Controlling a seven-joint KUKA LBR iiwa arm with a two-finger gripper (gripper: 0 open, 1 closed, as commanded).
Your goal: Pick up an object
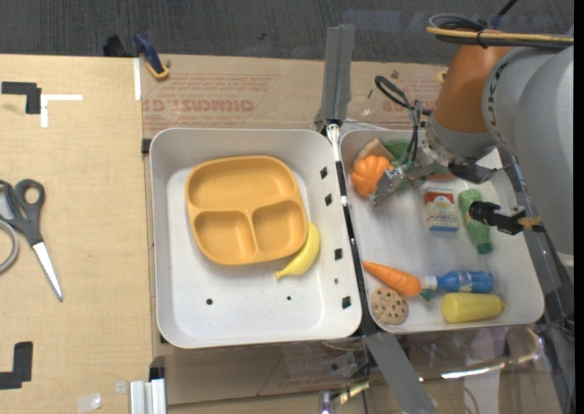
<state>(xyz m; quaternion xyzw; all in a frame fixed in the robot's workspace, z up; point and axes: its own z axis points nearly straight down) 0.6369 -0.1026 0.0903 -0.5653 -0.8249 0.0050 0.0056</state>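
arm (538, 111) cut off at right edge, pincer (391, 186) grip — unclear

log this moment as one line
end effector: right bin, beside small orange pumpkin | grasp: unclear | left bin: yellow divided plate, banana

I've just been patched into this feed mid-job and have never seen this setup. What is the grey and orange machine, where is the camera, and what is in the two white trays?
The grey and orange machine is a robot arm reaching in from the right. The single camera sits above the bench and looks down at a slant.

Its gripper is low in the right bin, beside a small orange pumpkin. I cannot tell whether it holds anything.

That bin also has a carrot, a cookie, a blue bottle, a yellow piece, a green bottle and a small carton.

The left bin holds a yellow divided plate with a banana against it. Scissors lie on the bench.
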